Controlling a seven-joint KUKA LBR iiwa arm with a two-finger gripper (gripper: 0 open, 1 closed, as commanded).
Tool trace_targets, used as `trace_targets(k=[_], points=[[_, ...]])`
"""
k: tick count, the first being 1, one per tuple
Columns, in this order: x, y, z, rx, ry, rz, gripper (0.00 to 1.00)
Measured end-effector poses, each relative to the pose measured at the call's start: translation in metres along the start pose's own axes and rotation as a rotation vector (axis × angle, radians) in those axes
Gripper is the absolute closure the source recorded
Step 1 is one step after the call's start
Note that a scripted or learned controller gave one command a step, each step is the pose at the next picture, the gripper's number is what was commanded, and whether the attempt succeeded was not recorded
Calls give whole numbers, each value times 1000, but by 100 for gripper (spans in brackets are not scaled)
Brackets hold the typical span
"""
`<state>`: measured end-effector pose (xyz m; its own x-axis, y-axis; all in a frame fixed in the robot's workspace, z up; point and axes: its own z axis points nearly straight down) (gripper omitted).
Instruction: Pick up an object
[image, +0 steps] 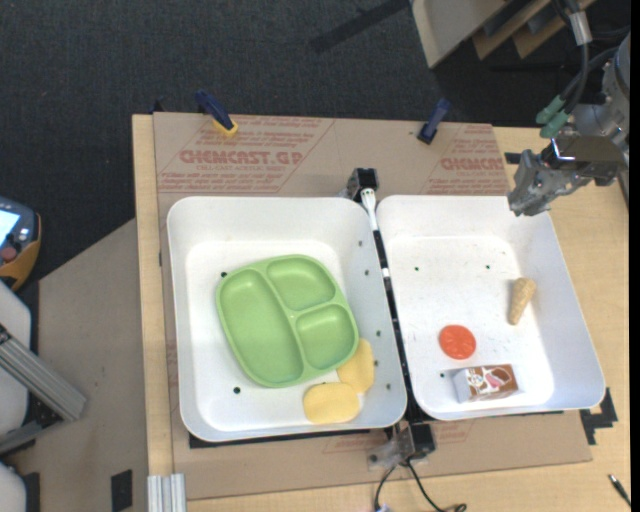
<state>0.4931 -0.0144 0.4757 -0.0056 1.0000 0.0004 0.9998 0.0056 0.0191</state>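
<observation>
Camera view: looked down on two bins.
Hand: hovered over right bin's far-right rim; grip state could not be told.
Objects: cone, red disc, packet lay spread apart, reachable.
Left bin: green tray.

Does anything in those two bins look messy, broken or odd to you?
Nothing looks broken or spilled. The green plate sits askew in the left bin, and two yellow pieces lie beside it, one tucked against its edge. The right bin holds scattered small items.
</observation>
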Motion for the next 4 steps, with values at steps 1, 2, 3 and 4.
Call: trace_targets(k=[1,2,3,4], points=[[34,-19,150,36,0,4,100],[10,-16,121,15,-1,8,100],[55,17,-61,-3,2,0,100],[83,35,67,32,-2,2,100]])
